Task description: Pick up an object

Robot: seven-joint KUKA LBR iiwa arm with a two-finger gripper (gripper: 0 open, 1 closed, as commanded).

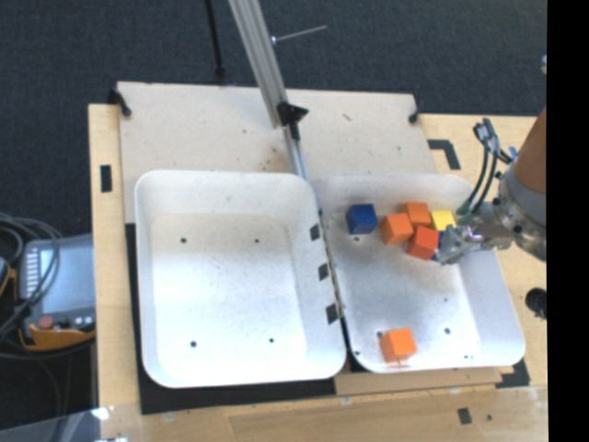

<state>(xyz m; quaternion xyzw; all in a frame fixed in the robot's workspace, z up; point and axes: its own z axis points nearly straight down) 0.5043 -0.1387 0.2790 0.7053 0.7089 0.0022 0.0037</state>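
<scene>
We cannot tell our gripper's (453,247) opening; the red-orange cube (424,242) touches it, so we should centre before closing.

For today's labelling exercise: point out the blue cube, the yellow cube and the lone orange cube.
blue cube (362,218), camera view, top face
yellow cube (443,219), camera view, top face
lone orange cube (398,343), camera view, top face

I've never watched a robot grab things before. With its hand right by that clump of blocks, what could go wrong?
1. The gripper sits beside a tight cluster: a red block, two orange blocks and a yellow block. It might catch two at once, or none.
2. It could shove neighbours aside instead of lifting.
3. The cluster lies near the right bin's edge, so a block might get pushed against the wall.
</scene>
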